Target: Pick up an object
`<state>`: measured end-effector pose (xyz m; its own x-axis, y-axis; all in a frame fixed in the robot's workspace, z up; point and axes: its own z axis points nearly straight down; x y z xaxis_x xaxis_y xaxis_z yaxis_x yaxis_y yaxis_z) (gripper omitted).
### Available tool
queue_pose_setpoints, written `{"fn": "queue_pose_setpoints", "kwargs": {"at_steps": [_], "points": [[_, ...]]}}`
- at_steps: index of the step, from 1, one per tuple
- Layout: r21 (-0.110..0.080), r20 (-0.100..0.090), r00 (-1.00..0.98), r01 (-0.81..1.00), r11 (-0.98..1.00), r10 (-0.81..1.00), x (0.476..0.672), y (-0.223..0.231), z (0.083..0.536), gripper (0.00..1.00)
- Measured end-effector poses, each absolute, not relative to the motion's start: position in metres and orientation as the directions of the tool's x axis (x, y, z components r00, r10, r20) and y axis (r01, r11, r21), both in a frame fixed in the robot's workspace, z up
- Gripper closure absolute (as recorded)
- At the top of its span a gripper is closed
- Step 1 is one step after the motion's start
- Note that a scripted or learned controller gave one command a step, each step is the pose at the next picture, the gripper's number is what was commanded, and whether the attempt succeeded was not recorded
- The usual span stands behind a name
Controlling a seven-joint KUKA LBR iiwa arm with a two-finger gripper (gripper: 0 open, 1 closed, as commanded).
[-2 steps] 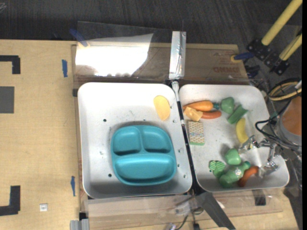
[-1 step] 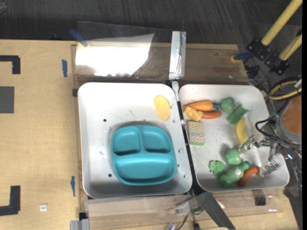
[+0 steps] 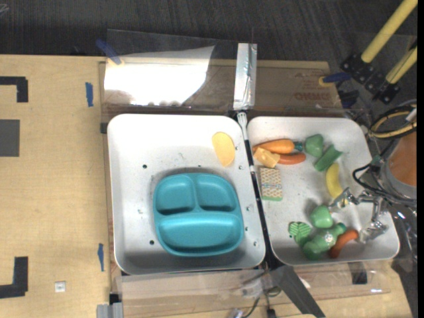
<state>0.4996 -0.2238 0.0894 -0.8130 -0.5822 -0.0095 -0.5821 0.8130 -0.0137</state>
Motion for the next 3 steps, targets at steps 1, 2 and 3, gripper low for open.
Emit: {"fn": "queue_pose_setpoints", "kwargs": {"at_steps": [1, 2, 3], "points": [[-0.014, -0.009, -0.781, -0.625, 0.781, -0.625, 0.499, -0.223, 0.089, 0.00], [-0.010, -0.004, -0.727, -0.687, 0.727, -0.687, 0.508, -0.224, 0.089, 0.00], [-0.010, -0.008, -0.703, -0.711, 0.703, -0.711, 0.559, -0.209, 0.089, 0.00]]}}
